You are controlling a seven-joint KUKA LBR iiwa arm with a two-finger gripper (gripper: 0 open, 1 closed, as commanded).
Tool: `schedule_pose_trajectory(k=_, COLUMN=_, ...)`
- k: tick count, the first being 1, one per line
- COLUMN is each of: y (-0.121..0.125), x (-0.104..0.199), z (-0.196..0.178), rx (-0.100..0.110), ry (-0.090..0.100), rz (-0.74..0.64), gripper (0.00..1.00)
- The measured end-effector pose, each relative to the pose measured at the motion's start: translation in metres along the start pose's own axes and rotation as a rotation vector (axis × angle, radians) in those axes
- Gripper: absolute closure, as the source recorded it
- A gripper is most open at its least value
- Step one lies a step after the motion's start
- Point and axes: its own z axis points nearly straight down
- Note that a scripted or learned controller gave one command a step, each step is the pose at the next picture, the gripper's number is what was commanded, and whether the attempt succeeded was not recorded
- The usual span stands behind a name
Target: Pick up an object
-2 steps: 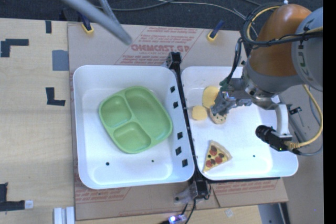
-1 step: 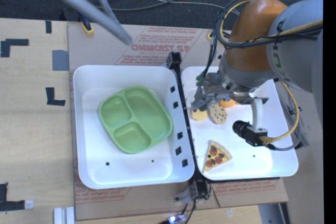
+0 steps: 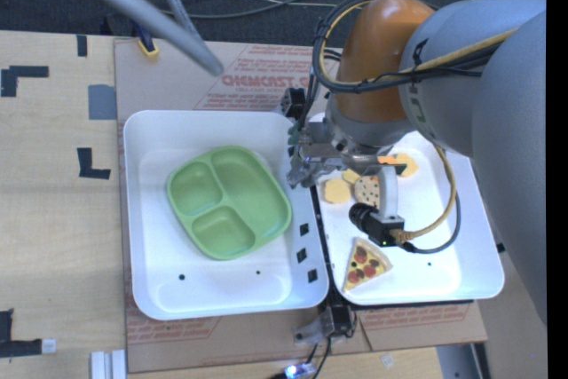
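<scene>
The round tan cookie (image 3: 336, 190) lies in the right bin (image 3: 448, 266), toward that bin's 10 o'clock corner and close to the wall it shares with the left bin (image 3: 151, 275). Just beside the cookie, at its 3 o'clock, is a pale biscuit with dark specks (image 3: 366, 188); the two look to be touching at their edges. At the cookie's 5 o'clock, well apart from it, a pizza slice (image 3: 364, 264) lies flat with its crust toward 2 o'clock and its tip toward 7 o'clock. A white piece with an orange centre (image 3: 401, 164) sits at the cookie's 2 o'clock, partly covered by my wrist.

My end effector (image 3: 306, 164) hangs over the divide between the two bins, at the cookie's 10 o'clock and near it. My own wrist and its orange band (image 3: 386, 58) cover it from above, so I cannot tell whether it is spread or pressed together, and I see nothing held in it.

In the left bin a green plate (image 3: 229, 201) with three compartments lies flat near the middle, turned at a slant. Both bins rest on a cardboard sheet (image 3: 257, 84) with red print, on the pale wooden table (image 3: 53, 235).
</scene>
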Motion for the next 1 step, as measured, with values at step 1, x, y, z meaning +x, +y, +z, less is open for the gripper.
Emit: schedule_pose_trajectory(k=1, y=0.0134, x=0.0422, z=0.0104, rx=0.000, ry=0.000, rz=0.001, gripper=1.00)
